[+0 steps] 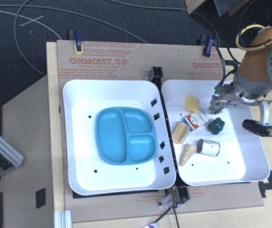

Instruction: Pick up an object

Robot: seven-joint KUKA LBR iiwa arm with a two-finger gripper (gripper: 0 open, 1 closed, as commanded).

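My gripper (215,106) hangs over the back right of the right bin (250,160), with the grey arm and its orange band behind it. Just below its tip lies a dark green lump (216,125), and to its left a small red, white and blue packet (195,120). A yellow block (192,103) sits further left, level with the gripper. Nothing can be seen held at the tip.
Also in the right bin are a tan cylinder (180,132), a tan ridged piece (188,154) and a white and grey can (208,147) on its side. The left bin (79,127) holds a blue divided plate (126,135). Black clips line the wall between the bins.
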